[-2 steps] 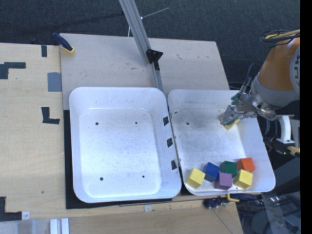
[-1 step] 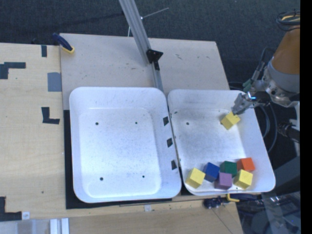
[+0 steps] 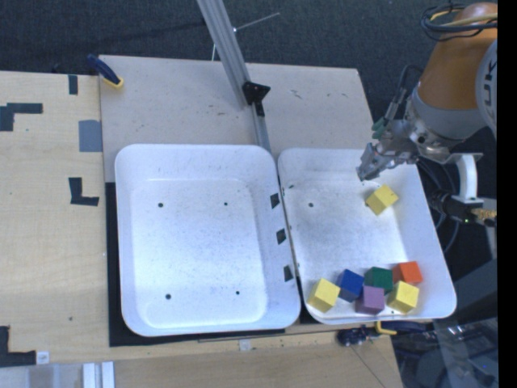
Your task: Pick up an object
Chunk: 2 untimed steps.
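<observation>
While the gripper [image 3: 370, 168] hangs over the right bin [image 3: 323, 217], finger state unclear, a yellow cube [image 3: 381, 200] lies just below it. Six more cubes [image 3: 367, 289] cluster at the bin's near edge.

Two shallow bins, the left [image 3: 198, 237] and the right [image 3: 355, 233], look like smooth white plastic, speckled with fine dark marks. The desk [image 3: 48, 217] beneath them is pale matt wood grain. A slanted rail [image 3: 230, 43] at the desk's far edge looks like brushed metal. Small blocks [image 3: 367, 289] in the right bin have matt painted faces.
</observation>
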Tool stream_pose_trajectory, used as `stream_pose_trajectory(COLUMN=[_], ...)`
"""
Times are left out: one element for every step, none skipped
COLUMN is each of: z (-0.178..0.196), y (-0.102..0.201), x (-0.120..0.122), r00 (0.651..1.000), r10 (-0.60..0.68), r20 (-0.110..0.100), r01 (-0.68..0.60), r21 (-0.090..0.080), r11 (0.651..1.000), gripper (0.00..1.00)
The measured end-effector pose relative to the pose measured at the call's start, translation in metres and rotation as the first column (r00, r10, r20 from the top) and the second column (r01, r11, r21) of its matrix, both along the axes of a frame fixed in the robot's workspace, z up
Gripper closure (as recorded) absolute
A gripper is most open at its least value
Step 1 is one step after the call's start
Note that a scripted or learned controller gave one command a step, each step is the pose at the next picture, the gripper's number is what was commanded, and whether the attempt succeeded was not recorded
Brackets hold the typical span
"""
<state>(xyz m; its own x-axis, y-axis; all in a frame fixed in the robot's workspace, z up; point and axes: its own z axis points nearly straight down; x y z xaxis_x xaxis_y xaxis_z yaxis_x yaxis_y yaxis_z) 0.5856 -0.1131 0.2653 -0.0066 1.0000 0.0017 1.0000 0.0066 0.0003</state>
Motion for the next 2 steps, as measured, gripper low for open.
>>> stream_pose_trajectory(z=[0.0, -0.01], y=[0.056, 0.115], x=[0.022, 0.042], r00=[1.0, 1.0], r10=[0.001, 0.001], r20=[0.0, -0.001], r01=[-0.001, -0.001], r21=[-0.001, -0.001], r11=[1.0, 1.0], gripper=[1.0, 1.0])
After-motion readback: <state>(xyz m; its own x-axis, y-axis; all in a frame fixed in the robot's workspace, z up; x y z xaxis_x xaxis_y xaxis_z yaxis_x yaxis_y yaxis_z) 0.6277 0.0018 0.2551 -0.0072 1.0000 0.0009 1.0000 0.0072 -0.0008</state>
